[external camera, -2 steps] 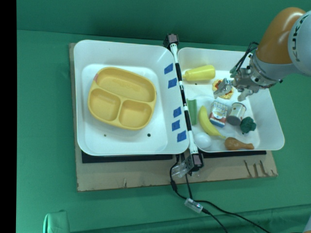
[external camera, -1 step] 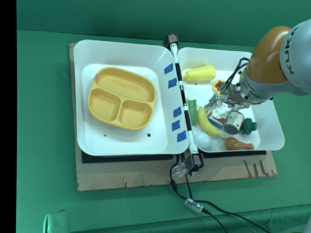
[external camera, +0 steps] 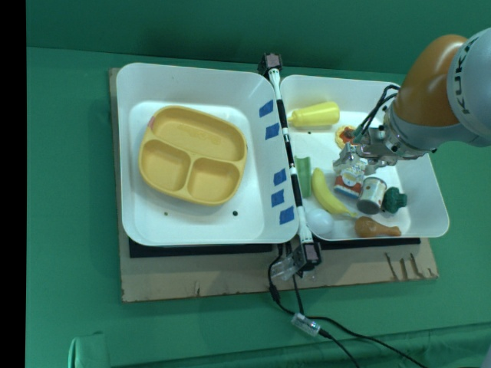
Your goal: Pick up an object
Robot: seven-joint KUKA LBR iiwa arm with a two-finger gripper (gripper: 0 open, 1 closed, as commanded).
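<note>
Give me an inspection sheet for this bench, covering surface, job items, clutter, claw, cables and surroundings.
Surface: two white bins, left bin and right bin, on a cardboard sheet.
Job's things: right bin holds yellow bottle, banana, tin can, broccoli, drumstick, white egg.
Clutter: yellow divided plate in left bin.
Claw: low over the right bin's items; grip unclear.
Cables: black cable trailing off the front.
Surroundings: green cloth.

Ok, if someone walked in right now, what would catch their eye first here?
Probably the big yellow divided plate, alone in the left bin. Next, the arm's orange band, above its claw, which is low over the jumble of toy food in the right bin, near the banana.
</note>
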